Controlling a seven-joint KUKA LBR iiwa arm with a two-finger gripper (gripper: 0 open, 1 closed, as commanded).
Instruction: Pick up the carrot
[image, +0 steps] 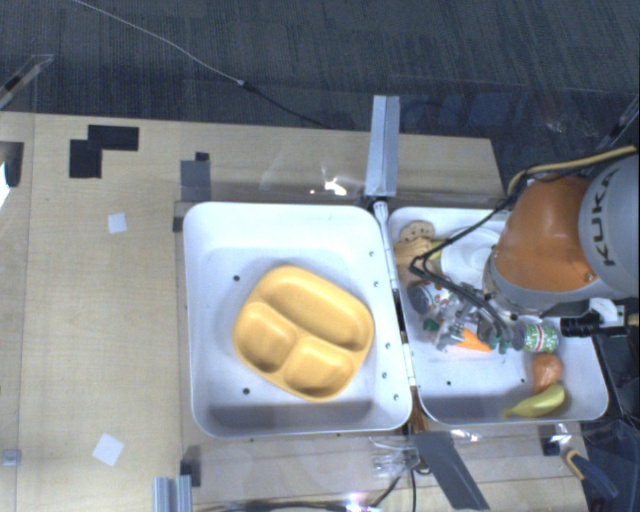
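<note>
At the near rim of the right shallow white plastic bin (590, 405), at about 5 o'clock within it, lies a curved yellow banana (535, 402), with a round reddish-brown fruit (546, 370) touching it just behind. A little farther back, near the bin's middle, the small orange carrot (470, 342) lies on the white floor, its tip pointing toward 3 o'clock. The dark metal two-finger tool (452, 322) hangs directly over its 9 o'clock end; I cannot tell how far apart its parts stand, nor whether it has hold of anything, since cables and glare blur it. A green-and-white labelled bottle (537, 334) lies just beside the carrot at 3 o'clock, and that crowding looks like the main risk: a closing grip could catch the bottle, or nudge the carrot so that it rolls away. The carrot's tapered shape may also slip out if it is pinched near the thin end. Farther back, at 11 o'clock in this bin, sits a tan, spotted round item (413, 239). The left white bin (200, 300), across the divider at 9 o'clock, carries a large yellow lobed plastic tray (303, 330), well apart from the work on the pale wooden tabletop (90, 330).
</note>
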